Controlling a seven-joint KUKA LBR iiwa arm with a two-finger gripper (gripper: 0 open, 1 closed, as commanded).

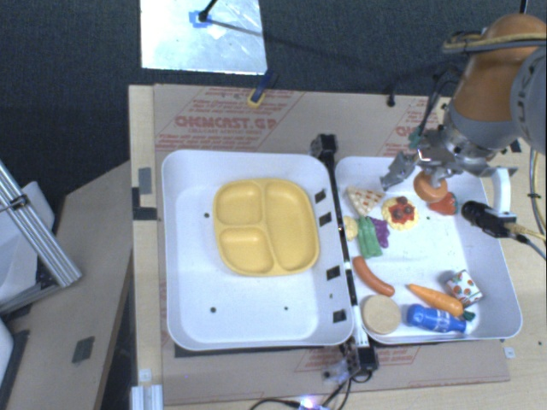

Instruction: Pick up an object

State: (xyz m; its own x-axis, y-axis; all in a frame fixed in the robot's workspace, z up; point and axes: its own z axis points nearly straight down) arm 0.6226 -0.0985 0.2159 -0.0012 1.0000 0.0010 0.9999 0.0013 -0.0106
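1. Two shallow white bins were seen side by side on the bench: the left bin (pixel 184 314) and the right bin (pixel 491 267).
2. A yellow plastic plate with three compartments (pixel 265 226) was found lying flat in the middle of the left bin.
3. The grey arm with the orange band (pixel 500 67) was seen reaching in from the right, its two-finger gripper (pixel 419 173) placed over the far part of the right bin.
4. Whether the claw was released or clenched could not be told; one grey part was seen at the left, and an orange-brown rounded toy with a red base (pixel 434 190) was seen just beneath and beside the gripper, though contact could not be judged.
5. A pale triangular slice-shaped toy with red dots (pixel 366 200) was noted just left of the gripper, and a round yellow and red toy (pixel 401 213) lay beside it.
6. A green and purple toy vegetable (pixel 371 235) was placed near the left wall of the right bin, with a red-orange sausage-shaped toy (pixel 373 276) nearer the front.
7. An orange toy carrot (pixel 436 297), a blue cylindrical bottle-like toy (pixel 434 319), a round tan disc (pixel 381 314) and a small white and red patterned toy (pixel 462 285) were grouped along the front of the right bin.
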